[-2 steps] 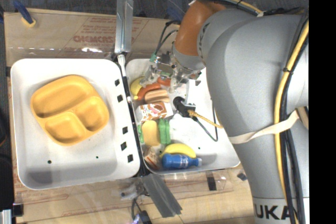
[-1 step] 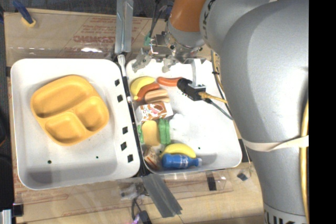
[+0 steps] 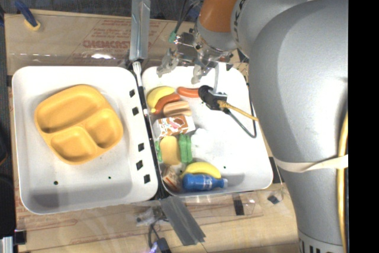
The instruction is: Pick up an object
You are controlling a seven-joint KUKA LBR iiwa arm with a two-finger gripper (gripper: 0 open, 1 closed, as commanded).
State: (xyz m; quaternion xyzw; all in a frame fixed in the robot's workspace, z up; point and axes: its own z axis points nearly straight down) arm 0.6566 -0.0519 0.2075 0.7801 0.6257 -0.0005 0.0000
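The sausage (image 3: 188, 92) is our likeliest pick: an orange-red link lying at the far end of the right bin (image 3: 237, 145), on top of the heap of toy food that runs down that bin's left side. Its long axis runs roughly left to right in the view, tilted only a little.

The gripper (image 3: 181, 71) hangs over the bin's far rim, just beyond the sausage. We see its fingers (image 3: 198, 73) spread wide, with nothing between them. So the sausage lies just nearward of the tool, and slightly to the right of the middle of its gap. The fingers seem to be spread along nearly the same line as the sausage. We judge that they would need either to turn across it or to close over its ends.

The neighbours matter. A hot dog (image 3: 175, 107) lies touching the sausage on its near side, and a yellow piece (image 3: 157, 95) sits just to the left against the bin wall. Further down the heap we see a carton (image 3: 175, 125), a banana (image 3: 202, 170) and a blue bottle (image 3: 205, 183), all well apart from the tool.

The left bin (image 3: 23, 127) holds a yellow tray (image 3: 77, 121), far from the gripper. In our judgement, the crowding beside the sausage is the main risk to a clean grasp.
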